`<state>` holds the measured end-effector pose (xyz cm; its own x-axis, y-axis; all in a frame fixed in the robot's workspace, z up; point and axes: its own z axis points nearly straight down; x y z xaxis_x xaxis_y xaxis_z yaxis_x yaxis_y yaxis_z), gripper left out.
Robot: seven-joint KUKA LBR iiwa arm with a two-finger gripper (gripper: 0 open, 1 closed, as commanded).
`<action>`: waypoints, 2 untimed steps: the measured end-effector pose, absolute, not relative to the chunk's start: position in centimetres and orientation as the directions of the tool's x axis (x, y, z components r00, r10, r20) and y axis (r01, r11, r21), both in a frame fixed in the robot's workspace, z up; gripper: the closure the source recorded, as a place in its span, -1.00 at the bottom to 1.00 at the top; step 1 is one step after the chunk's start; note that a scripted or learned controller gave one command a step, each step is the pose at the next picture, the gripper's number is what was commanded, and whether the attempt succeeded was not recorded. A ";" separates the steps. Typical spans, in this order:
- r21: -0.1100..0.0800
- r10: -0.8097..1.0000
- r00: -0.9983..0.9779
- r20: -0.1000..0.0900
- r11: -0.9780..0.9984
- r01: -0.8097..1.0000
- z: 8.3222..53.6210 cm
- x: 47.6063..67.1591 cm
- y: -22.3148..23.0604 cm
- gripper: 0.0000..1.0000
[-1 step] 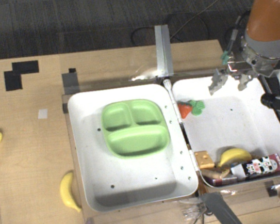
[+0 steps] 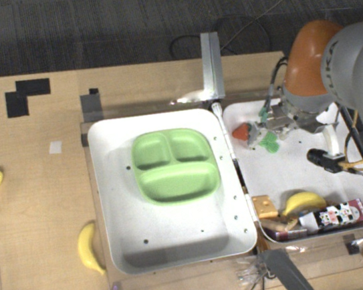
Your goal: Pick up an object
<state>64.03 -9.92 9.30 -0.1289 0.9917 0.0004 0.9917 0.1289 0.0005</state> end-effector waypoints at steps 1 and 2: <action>0.001 0.998 -0.057 0.001 0.057 0.998 18.3 61.9 -6.7 -1.00; 0.001 0.984 -0.179 0.001 0.179 0.984 9.2 63.9 -9.8 -1.00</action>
